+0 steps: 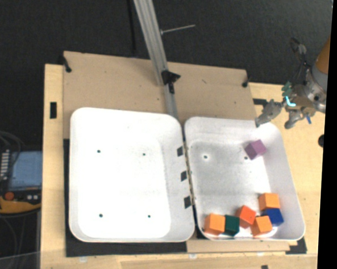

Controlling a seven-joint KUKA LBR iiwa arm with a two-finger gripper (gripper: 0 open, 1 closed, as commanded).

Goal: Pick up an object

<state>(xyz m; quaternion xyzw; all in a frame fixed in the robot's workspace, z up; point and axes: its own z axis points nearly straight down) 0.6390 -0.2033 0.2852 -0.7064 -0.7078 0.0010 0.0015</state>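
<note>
The gripper [279, 117] hangs over the right bin's [288, 172] far right corner, fingers spread, nothing between them. A purple cube [255, 148] lies in that bin just near of the gripper. Orange, green and blue cubes [244, 219] cluster along the bin's near wall.

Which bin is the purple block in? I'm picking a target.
In the right bin: the purple block lies alone on its floor near the far side.
</note>
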